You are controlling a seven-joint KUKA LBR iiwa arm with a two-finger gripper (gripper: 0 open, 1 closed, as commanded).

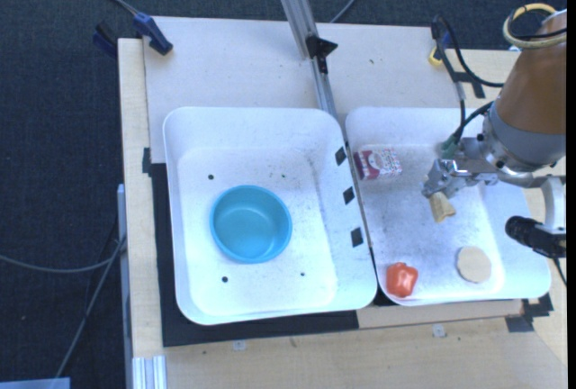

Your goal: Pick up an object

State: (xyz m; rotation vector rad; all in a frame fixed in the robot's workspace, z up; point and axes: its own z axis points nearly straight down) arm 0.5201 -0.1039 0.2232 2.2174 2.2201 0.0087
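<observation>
In the right bin [517, 288], the claw [439, 194] seems clamped on a half-hidden tan piece [442, 209].

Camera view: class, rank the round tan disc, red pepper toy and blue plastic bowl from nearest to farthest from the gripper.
1. Round tan disc, right bin, just below the gripper.
2. Red pepper toy, right bin's front edge.
3. Blue plastic bowl, left bin.

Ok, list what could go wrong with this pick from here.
The small tan object sits right under the gripper; a slightly off descent could nudge it away instead of catching it. The red-and-white carton lies close by in the right bin and might get bumped.
</observation>
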